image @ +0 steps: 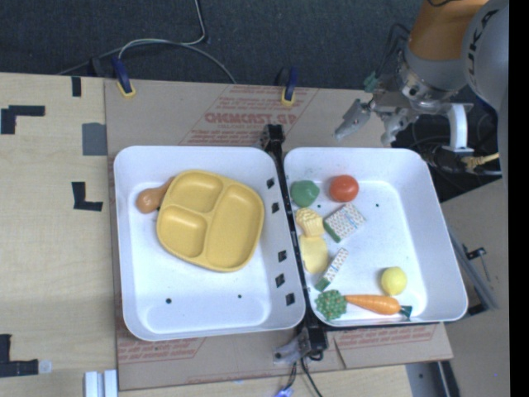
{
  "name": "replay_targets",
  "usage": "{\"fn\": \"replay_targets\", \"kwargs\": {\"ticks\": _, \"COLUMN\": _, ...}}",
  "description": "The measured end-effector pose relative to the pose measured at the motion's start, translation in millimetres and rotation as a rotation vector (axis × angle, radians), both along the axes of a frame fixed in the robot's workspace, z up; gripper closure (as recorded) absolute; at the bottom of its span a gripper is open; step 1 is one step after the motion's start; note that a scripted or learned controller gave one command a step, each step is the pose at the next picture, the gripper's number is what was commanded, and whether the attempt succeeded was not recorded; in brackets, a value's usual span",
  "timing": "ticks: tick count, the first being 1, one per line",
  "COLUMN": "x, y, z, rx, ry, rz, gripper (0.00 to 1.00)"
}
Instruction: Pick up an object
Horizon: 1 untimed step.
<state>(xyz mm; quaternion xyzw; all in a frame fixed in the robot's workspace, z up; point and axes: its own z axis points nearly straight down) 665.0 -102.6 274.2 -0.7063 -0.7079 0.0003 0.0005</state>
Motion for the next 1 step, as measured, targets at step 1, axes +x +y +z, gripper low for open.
{"fn": "replay_targets", "kwargs": {"ticks": 1, "x": 2.5, "y": -44.2, "z": -98.0, "rx": -0.001, "ry": 0.002, "rz": -0.002, "gripper": 0.00}}
